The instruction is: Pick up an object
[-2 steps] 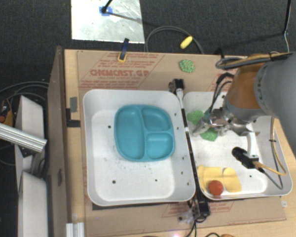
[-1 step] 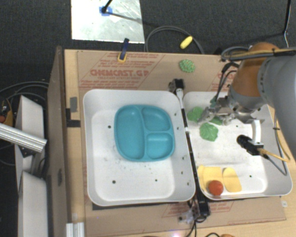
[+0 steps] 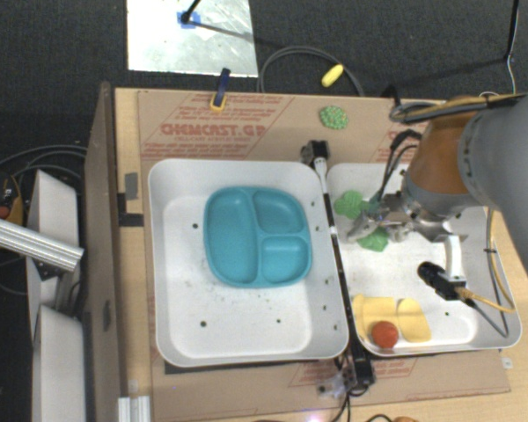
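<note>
Fingers blurred, green object partly hidden

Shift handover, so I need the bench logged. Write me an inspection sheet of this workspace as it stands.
Surface: two white bins side by side, left bin and right bin, on cardboard.
Job's things: green pieces near the right bin's top left; yellow blocks and a red ball at its lower edge.
Clutter: blue tray with compartments in the left bin; green disc on the cardboard.
Tool: tool low over the green pieces; nothing seen held.
Cables: black cable with a yellow end behind the bench; thin wires by the arm.
Surroundings: dark floor, a silver sheet at the top.
</note>
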`<state>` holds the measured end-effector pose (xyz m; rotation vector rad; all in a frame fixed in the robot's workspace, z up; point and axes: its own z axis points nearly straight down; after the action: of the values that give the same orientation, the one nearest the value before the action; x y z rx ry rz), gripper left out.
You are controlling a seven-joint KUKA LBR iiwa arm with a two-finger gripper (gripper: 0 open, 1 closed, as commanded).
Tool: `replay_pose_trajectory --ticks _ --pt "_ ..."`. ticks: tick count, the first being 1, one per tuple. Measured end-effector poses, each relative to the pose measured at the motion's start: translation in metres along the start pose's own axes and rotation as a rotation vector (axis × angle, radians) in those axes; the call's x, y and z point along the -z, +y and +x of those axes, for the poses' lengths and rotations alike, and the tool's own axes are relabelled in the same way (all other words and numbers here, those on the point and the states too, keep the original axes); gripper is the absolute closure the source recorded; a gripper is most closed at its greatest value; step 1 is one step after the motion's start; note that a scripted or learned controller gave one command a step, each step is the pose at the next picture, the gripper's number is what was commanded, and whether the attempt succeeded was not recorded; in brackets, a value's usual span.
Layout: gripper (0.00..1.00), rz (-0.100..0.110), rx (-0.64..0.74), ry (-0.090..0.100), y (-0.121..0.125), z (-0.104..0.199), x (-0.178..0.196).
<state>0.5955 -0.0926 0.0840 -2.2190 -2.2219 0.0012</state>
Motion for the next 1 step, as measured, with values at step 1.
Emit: replay_pose_trajectory --ticks 1 --pt "1.00 -0.005 0.001 0.000 0.0025 -0.0004 0.0114"
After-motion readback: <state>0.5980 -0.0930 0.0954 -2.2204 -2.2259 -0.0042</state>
